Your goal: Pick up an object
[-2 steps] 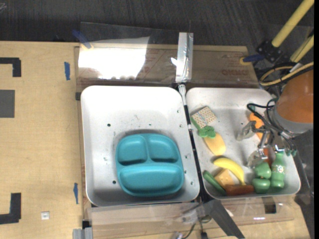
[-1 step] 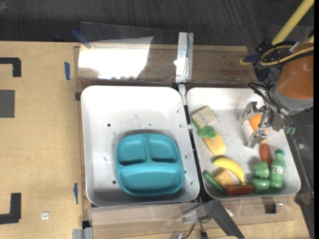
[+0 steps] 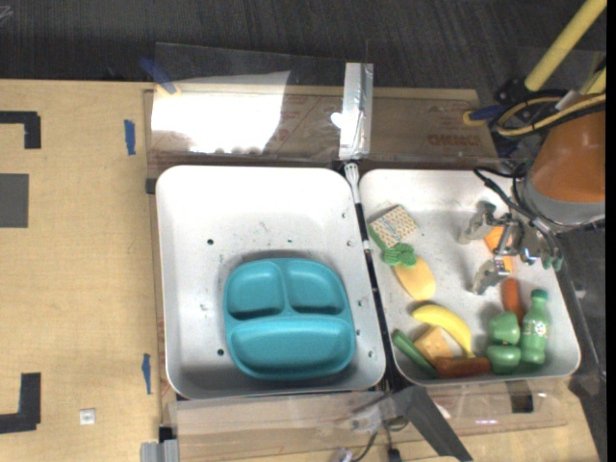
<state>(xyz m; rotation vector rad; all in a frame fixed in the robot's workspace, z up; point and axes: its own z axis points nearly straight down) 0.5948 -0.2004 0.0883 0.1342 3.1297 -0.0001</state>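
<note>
I'm at the reach-in stage of the pick: my gripper (image 3: 489, 250) hangs low over the right bin (image 3: 445, 195), fingers spread apart, nothing between them. An orange piece (image 3: 495, 238) sits right by the fingers, likely a toy, partly hidden by the metal, so I can't say whether it's touching. That looks like the nearest target.

Next move, my guess: settle down around one item and close. Clutter is the problem, so I need a clean line on a single piece, not two at once.

Right bin contents: checkered cracker (image 3: 394, 225) near the top left, a corn cob (image 3: 412, 271) with green leaves below it, banana (image 3: 444, 322) under that, a yellow wedge (image 3: 435, 343), a dark green strip (image 3: 413, 351) and a brown stick (image 3: 466, 365) along the bottom edge. Carrot (image 3: 511, 296) lies just below my fingers, green bottle (image 3: 536, 328) and a green pepper (image 3: 503, 342) beside it, all bunched lower right.

Left bin (image 3: 188, 210): one teal divided tray (image 3: 287, 318), upside down or not I can't tell, nothing on it.
</note>
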